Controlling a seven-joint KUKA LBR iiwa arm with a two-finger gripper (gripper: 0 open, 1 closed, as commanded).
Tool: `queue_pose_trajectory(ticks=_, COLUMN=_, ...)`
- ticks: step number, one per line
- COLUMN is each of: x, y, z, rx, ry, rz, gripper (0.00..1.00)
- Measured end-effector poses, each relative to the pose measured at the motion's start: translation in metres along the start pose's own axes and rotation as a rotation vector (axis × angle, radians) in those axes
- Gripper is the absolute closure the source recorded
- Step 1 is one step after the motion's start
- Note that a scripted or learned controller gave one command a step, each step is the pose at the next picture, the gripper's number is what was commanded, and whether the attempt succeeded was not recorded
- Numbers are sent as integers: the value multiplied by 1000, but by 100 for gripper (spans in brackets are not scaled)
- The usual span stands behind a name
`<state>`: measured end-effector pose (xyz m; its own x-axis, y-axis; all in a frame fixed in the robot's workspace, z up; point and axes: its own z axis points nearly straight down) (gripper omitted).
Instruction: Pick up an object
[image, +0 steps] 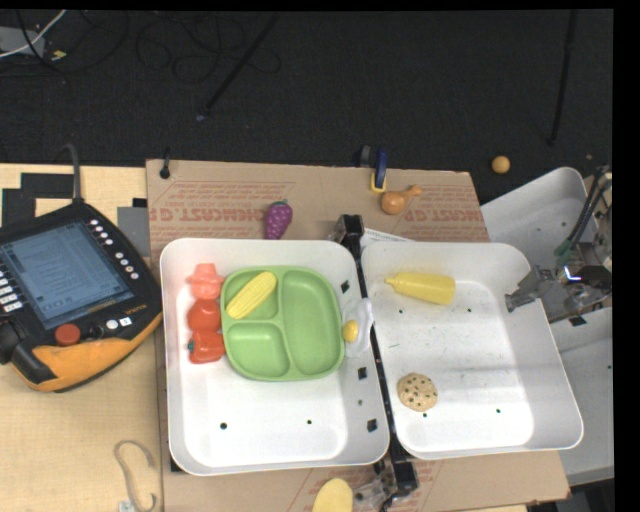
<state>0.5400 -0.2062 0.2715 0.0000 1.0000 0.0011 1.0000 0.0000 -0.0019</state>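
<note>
Two shallow white plastic bins sat side by side on a sheet of brown printed cardboard (310, 200). The left bin (260, 430) held a glossy green plate (300, 340) divided into three compartments, with a yellow corn cob (249, 294) lying tilted in its far-left compartment. Just left of the plate, touching its rim, stood a lumpy orange-red toy figure (204, 315). A small yellow rounded piece (351, 331) rested at the plate's right edge, near the wall between the bins.

The right bin (540, 420), its floor flecked with dark specks, held a smooth yellow squeeze bottle (423, 288) lying on its side at the far end, nozzle pointing left. A round, speckled tan cookie (417, 391) lay flat toward the near-left part, well apart from the bottle.

The gripper (560, 290) hung over the right rim of the right bin, a dark metal shape among cables; whether it was spread or closed could not be told.

On the cardboard beyond the bins lay a purple grape cluster (278, 217) and an orange pear-shaped object (397, 199). A grey and orange teach pendant (70, 295) rested on the wooden bench to the left.
</note>
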Motion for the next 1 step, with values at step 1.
queue_pose_trajectory(ticks=1, x=-1, y=-3, z=64, rx=5, ry=1, rz=-1, gripper=0)
